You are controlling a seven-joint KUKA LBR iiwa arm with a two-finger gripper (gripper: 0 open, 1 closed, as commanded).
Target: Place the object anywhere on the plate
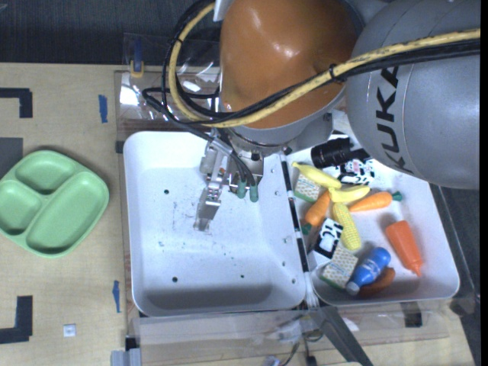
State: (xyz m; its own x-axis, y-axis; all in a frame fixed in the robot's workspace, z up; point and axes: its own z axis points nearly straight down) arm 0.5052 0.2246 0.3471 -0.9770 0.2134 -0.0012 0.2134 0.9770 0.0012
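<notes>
pale wooden table (61, 113) spreads under everything, with black corner marks and bits of blue tape at its left. the grey arm (427, 90) comes in from the right and covers the far side of the scene. its orange band (278, 44) is a glossy dome, and yellow and black cables (183, 44) loop around it.

the left bin (152, 280) and the right bin (438, 273) sit side by side, touching along their shared edge. the green plate (53, 202), split into three compartments, lies on the table well to the left of the bins.

the gripper (217, 185) hangs over the far middle of the left bin, pointing down. whether it is open or closed cannot be told, nor whether it holds anything.

the candidate objects lie heaped in the right bin, and which one is the task's thing cannot be told. the big orange carrot (404, 246) has its long axis running near to far, with its thick end near. a second carrot (371, 201) lies left to right, green tip to the right. a yellow banana (316, 177) slants from far left to near right. a corn cob (347, 226) runs near to far beside a blue bottle (371, 264). a black cylinder (332, 152) sits at the far edge.
</notes>
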